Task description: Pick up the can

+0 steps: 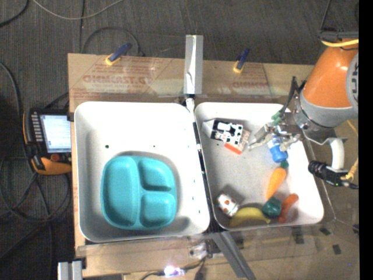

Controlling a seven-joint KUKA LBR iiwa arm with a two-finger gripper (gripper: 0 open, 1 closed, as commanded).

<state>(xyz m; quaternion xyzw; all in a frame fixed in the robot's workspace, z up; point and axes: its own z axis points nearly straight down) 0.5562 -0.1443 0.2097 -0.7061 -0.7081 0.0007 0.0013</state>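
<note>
In the right bin [309, 212], a small cylindrical can [227, 203] beside a curved banana [249, 216]

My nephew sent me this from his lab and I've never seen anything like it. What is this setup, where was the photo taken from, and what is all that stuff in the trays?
It is one photo from a camera fixed above a workbench, looking down at a slant. The grey and orange shape at the right is a robot arm reaching in; its gripper hangs over the upper part of the right bin.

Two shallow white bins sit side by side. The left bin holds a teal divided plate. The right bin holds a small black and white can lying near the top, a blue object beside the gripper, an orange toy carrot, a banana, a small white and red object, and a green and an orange-red piece at the bottom.

I can't see anything held by the gripper.
</note>
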